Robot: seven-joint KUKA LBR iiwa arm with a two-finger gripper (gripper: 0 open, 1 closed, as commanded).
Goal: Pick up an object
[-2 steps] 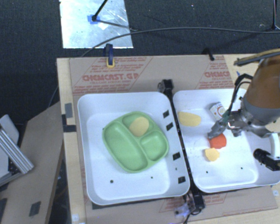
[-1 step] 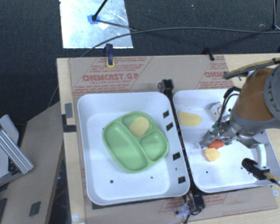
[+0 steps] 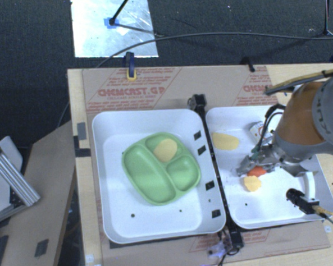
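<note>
Claw down in right bin over red object; grip state unclear, possibly touching it.

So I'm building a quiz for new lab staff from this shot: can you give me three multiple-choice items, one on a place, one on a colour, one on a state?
1. Where does the green divided plastic plate lie?
A. left white bin
B. right white bin
C. on the cardboard

2. What colour is the small piece just beneath the gripper?
A. blue
B. red-orange
C. black

3. How does the plate's upper compartment stand?
A. flipped over
B. covered by a lid
C. holding a pale yellow piece

Answers: 1 A, the left white bin surrounds it. 2 B, the red-orange piece lies at the gripper tip. 3 C, the pale yellow piece rests in it.
</note>
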